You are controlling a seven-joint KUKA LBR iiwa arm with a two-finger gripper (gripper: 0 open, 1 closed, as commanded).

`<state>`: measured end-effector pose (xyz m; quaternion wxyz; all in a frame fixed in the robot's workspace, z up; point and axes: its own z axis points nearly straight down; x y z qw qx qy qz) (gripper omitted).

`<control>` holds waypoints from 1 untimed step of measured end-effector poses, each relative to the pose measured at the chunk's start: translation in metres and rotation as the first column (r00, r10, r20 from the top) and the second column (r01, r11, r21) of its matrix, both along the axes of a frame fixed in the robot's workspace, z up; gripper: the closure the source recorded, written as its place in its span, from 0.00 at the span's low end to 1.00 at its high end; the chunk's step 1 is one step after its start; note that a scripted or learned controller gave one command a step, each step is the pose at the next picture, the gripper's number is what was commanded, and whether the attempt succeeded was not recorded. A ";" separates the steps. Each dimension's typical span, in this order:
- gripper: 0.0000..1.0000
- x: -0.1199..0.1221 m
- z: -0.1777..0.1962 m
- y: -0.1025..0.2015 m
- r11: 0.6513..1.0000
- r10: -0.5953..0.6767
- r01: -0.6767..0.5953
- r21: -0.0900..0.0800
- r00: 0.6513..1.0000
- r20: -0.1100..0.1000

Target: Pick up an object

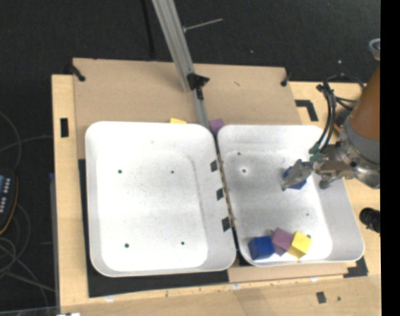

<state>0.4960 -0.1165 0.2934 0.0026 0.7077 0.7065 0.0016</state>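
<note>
Camera view. Two white bins side by side on the surface. Left bin bare white with a few dark specks. Right bin holds three blocks clustered at its near edge: blue block, purple block touching it, yellow block just right of the purple. A small yellow piece and a small purple piece lie outside the bins, against their far rims. A grey metal rail slants from the far side down to the gap between the bins. Black cables on the dark floor at left, beside a handheld screen.

Arm enters from the right, orange band above the wrist, cables looped beside it. Gripper reaches left over the right bin's middle, well apart from the three blocks. Something blue shows at the fingers' tips; whether it is gripped, or how wide the fingers stand, cannot be told.
</note>
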 end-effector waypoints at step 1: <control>0.00 0.040 -0.082 -0.069 1.000 -0.003 0.003 -0.002 1.000 -0.010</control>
